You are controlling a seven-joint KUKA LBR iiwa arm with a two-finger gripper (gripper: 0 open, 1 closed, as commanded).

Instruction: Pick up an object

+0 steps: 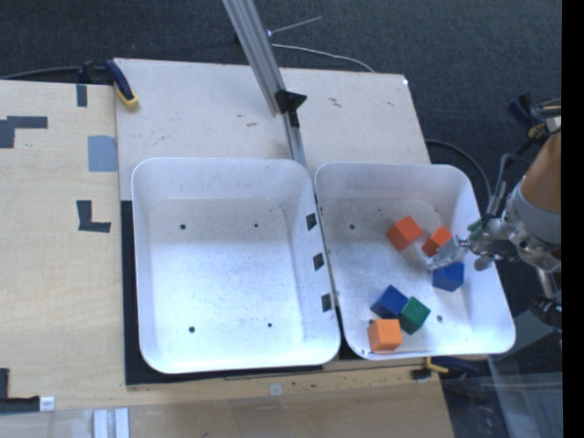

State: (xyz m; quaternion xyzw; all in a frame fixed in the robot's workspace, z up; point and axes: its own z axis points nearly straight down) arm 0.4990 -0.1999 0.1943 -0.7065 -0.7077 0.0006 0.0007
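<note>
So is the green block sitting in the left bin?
No, the green block lies in the right bin, touching a blue block and beside an orange block near its front edge.

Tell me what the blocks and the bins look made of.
Blocks, such as the orange one and the green one: likely painted wood or plastic; flat matte colour, crisp edges. The view leaves it open.
Bins, left and right: probably moulded plastic; white, thin rounded rims, slightly speckled floors.
</note>
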